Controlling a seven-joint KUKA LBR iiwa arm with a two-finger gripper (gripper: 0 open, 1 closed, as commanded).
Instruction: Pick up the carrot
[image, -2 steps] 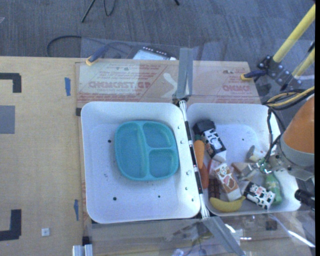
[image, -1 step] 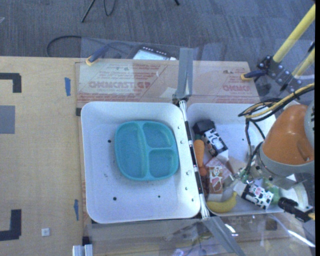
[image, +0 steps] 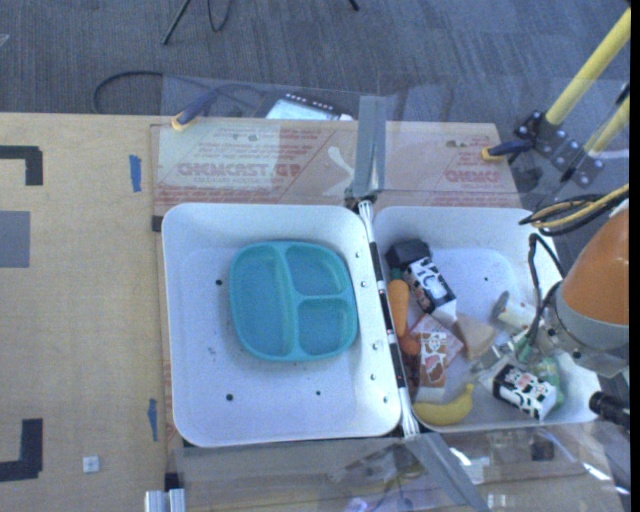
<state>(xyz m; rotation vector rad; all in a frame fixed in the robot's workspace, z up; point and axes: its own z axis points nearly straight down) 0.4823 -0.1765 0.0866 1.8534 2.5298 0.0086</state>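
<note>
**Carrot in right bin, against its left wall**

Carrot (image: 399, 306) lies lengthwise along the left wall of the right bin (image: 470, 225), about mid-wall. Its lower end runs under/next to a brown snack packet (image: 433, 357). Just above-right of it: a black bottle with white label (image: 424, 275), tilted. A banana (image: 446, 407) sits at the bin's bottom edge, near the bottom-left corner. A black-and-white carton (image: 524, 390) is near the bottom-right corner.

Left bin (image: 190, 330) carries a teal divided plate (image: 294, 300), roughly centred, well apart from the carrot with the two bin walls between.

Bins sit on a wooden bench (image: 80, 300) with blue tape marks and black corner marks. Clear sheets lie at the bench's far edge. Grey carpet (image: 420, 50) beyond, cables on it, yellow poles top right.

Arm enters from the right, orange band visible. Gripper (image: 520, 345) is low over the right side of the right bin, near the carton, well apart from the carrot. Can't tell its state: too cluttered and blurred there. Nothing visibly held.
</note>
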